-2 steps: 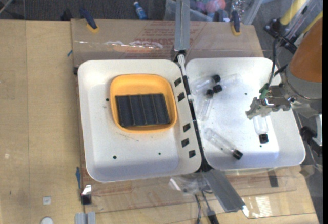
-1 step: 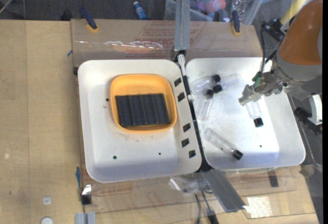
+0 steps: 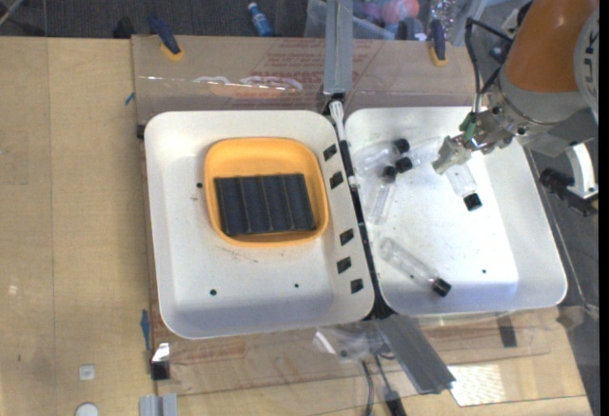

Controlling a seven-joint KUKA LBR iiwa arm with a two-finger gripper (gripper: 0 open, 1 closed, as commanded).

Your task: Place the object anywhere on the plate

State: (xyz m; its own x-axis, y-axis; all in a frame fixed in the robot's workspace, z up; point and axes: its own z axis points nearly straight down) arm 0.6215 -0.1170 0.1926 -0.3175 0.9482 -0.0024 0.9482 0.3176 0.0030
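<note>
The gripper (image 3: 455,155) hangs low over the right bin (image 3: 533,243), a clear black-capped tube (image 3: 465,186) at its tip; its state and hold cannot be told. Far to its left, the orange plate (image 3: 221,157) already carries a dark ridged block (image 3: 265,205).

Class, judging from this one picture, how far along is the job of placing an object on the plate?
Done: a dark ridged block already lies on the orange plate in the left bin. In hand: the pincer sits over the right bin, close above a clear vial; a grasp cannot be confirmed. Left: other vials lie in that bin, off the plate.
</note>
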